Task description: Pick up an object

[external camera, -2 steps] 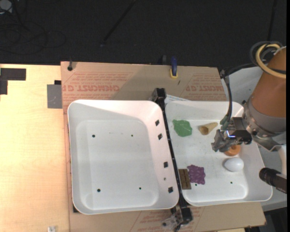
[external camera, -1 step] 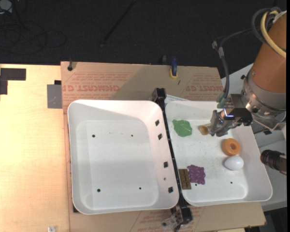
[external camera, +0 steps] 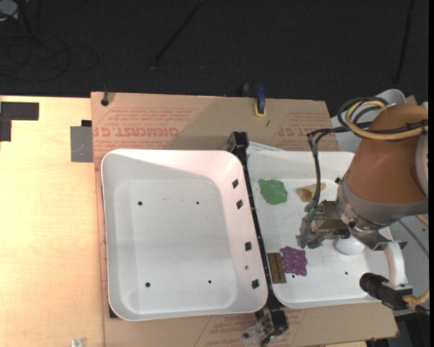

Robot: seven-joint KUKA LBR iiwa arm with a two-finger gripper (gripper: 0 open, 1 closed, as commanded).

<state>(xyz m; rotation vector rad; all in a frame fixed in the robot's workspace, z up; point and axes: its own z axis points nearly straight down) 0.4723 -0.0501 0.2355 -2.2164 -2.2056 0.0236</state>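
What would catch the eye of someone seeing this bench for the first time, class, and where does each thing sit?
The big orange band of the arm stands out at the right, above the right bin. Its tool hangs low over that bin, between a green lump toward the far side and a purple lump nearer the camera. The left bin is a broad white shape beside it.

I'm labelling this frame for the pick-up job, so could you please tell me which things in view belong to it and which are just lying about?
Part of the job:
- tool, low over the right bin
- green object
- purple object
- small tan object
- white object beside the arm

Just lying about:
- left bin
- cardboard sheet under the bins
- blue clamp at the back edge
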